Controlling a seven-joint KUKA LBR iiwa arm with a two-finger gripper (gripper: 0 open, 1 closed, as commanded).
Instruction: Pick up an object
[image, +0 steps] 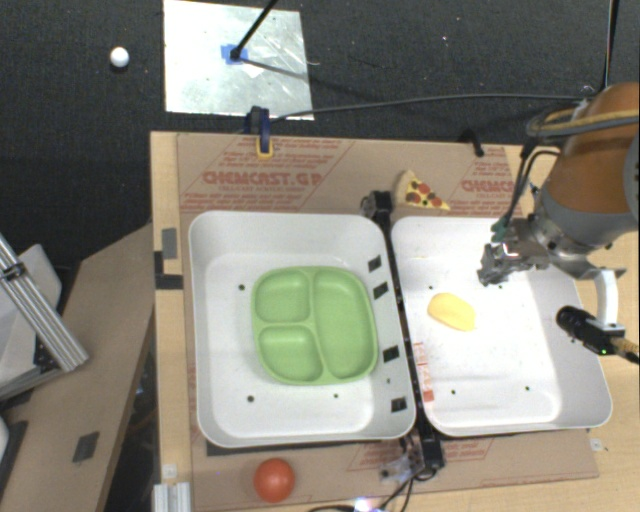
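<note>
A yellow, lemon-like object (452, 311) lies in the right bin (520, 410), toward its left side. My gripper (494, 268) hangs over the same bin, a little above and to the right of the yellow object and apart from it. I see nothing held at its tip. A green divided plate (313, 324) rests in the middle of the left bin (225, 400).
A toy pizza slice (423, 192) lies on the cardboard behind the bins. A red ball (274, 479) sits on the bench in front of the left bin. Black clips run along the seam between the bins. A black part of the arm (590, 329) overhangs the right bin's right side.
</note>
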